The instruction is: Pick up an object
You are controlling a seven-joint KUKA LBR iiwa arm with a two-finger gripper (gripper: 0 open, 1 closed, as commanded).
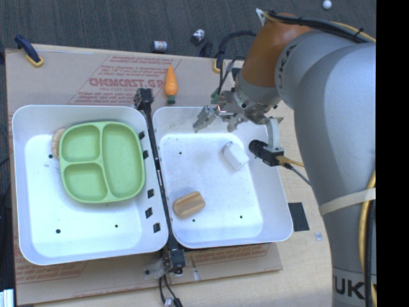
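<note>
Camera view: we see the gripper (220, 115) hovering over the far edge of the right bin (271, 226), fingers spread apart w/ nothing between them. Two candidates lie in that bin: a small white block (234, 155) near the gripper, and a tan wooden block (189, 204) toward the near side. We'd judge the tan one light, stiff, not fragile; grip across its short width. Left bin (32, 235) holds a green divided tray (102, 161).

Tan bread-like block (189, 204) lying flat, lower right bin, small white block (234, 155) tilted, upper part
</note>
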